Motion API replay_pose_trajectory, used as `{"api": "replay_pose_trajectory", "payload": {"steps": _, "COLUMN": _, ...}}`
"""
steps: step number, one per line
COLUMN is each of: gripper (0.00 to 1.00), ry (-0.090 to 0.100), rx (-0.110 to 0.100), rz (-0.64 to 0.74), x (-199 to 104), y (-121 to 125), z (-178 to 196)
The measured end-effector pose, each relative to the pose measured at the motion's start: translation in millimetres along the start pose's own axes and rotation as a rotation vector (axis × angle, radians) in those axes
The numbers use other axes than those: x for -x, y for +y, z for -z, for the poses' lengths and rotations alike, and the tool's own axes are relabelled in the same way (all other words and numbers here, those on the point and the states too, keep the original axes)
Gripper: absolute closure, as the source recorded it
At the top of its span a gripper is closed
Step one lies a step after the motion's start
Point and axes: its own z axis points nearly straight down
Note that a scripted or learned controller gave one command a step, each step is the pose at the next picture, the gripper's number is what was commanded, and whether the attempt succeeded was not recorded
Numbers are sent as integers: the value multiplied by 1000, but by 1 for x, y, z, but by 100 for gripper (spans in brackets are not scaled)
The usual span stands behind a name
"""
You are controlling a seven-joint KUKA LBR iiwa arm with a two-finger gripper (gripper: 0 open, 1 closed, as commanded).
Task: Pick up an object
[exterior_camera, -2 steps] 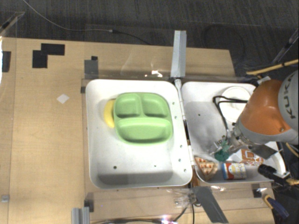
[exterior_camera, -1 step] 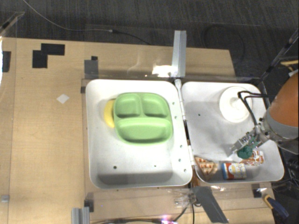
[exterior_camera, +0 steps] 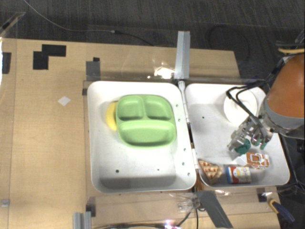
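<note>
Pale wood worktop [exterior_camera: 43,142] runs under dark carpet at the back, and two shallow white bins sit on it side by side with a grey metal post rising at the seam between them. From the right the grey arm with its orange band [exterior_camera: 288,87] leans in over the right bin [exterior_camera: 209,128], and its gripper [exterior_camera: 245,144] hangs low near the bin's front right part, black cables looping above it. Something small and teal shows right at the gripper's tip, but from where I stand I cannot tell whether the gripper is parted, together, or clamped on it. Just beside and in front of the gripper lies an orange-and-white carton [exterior_camera: 258,160]; along the front wall of the same bin lie a small can with a blue-and-white label [exterior_camera: 238,174] on its side and, left of it, a brownish packet [exterior_camera: 210,171] in the front left corner. A white round dish [exterior_camera: 237,107] sits at the back, partly behind the arm. The left bin [exterior_camera: 138,175] holds a green divided tray [exterior_camera: 145,119] towards its back, with a yellow object [exterior_camera: 111,116] tucked against the tray's left edge.
</note>
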Motion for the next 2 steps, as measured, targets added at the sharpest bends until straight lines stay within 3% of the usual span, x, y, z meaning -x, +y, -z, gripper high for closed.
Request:
{"api": "replay_pose_trajectory", "payload": {"steps": 1, "gripper": 100, "ry": 4, "rx": -2, "rz": -30, "x": -20, "y": 23, "z": -36}}
{"api": "replay_pose_trajectory", "payload": {"steps": 2, "gripper": 100, "ry": 1, "rx": -2, "rz": -352, "x": -37, "y": 47, "z": 91}}
